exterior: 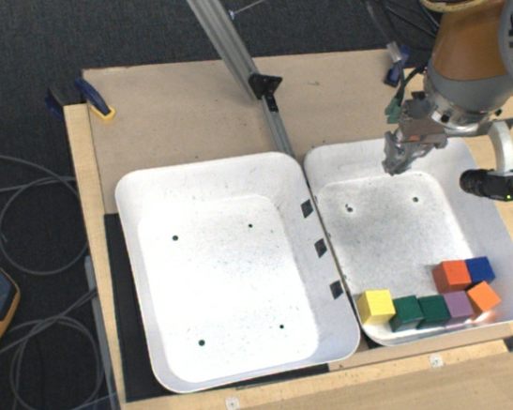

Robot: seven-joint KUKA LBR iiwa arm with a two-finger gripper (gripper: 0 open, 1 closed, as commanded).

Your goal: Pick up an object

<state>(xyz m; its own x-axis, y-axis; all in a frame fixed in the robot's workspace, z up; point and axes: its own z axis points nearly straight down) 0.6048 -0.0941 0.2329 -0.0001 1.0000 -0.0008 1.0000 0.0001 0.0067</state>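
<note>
Blocks of painted wood or plastic, the pick targets, lie bunched in the near corner of the right-hand shallow white bin, well apart from the arm meant to lift one. Reading from the left: a blue-and-yellow clamp grips the far left corner of the pale wooden worktop, apparently to hold the board steady. The left-hand shallow white bin sits beside its twin, the two touching along their inner rims, probably so a block can be carried from one to the other. A grey metal pole rises at a slant from the worktop behind the seam between the bins. In the right-hand bin the cluster runs yellow cube, two dark green cubes, purple cube, red-orange cube, blue cube and orange cube, each touching a neighbour and pressed against the bin's near wall, a huddle that suggests they slid or were dropped there and that leaves little room for fingers between them. The grey end effector hangs over the bin's far edge, below the arm's orange band; nothing shows in its grasp, and whether it is released or clenched cannot be told from this angle.
</note>
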